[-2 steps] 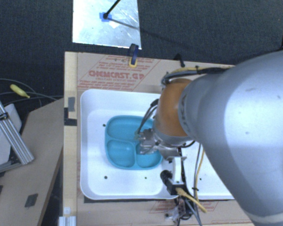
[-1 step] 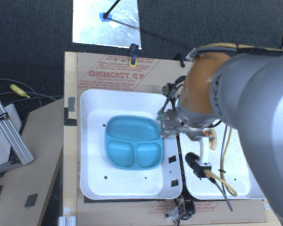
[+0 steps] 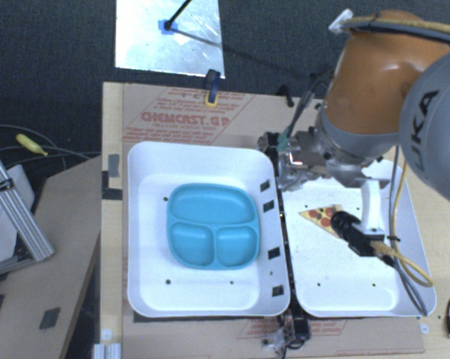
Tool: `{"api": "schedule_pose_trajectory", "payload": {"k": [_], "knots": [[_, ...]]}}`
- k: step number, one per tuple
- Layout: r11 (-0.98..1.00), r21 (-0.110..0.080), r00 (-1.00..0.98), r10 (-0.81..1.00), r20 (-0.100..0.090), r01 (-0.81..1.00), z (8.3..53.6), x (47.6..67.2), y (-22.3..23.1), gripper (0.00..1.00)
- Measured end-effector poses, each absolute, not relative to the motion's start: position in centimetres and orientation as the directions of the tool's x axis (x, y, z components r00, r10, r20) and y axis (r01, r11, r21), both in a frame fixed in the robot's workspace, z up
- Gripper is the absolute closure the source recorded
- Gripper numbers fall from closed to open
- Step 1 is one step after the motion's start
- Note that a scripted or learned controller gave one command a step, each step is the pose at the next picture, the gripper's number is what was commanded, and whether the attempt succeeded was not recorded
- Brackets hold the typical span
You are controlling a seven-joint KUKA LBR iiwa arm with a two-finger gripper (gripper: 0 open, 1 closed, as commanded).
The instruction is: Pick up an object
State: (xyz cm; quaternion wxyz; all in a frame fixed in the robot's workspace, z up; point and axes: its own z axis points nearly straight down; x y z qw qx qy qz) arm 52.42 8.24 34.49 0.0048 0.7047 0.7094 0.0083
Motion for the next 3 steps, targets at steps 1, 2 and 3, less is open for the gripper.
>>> {"api": "schedule_pose_trajectory", "payload": {"k": [1, 2, 3], "knots": [[0.011, 0.003, -0.011, 1.0, 0.003, 1.0, 34.8, 49.6, 16.1, 1.0], [0.01, 0.005, -0.01, 1.0, 0.001, 1.0, 35.9, 49.8, 15.6, 1.0], [-0.005, -0.006, 0.005, 1.0, -0.003, 1.0, 27.3, 50.1, 10.7, 1.0]]}}
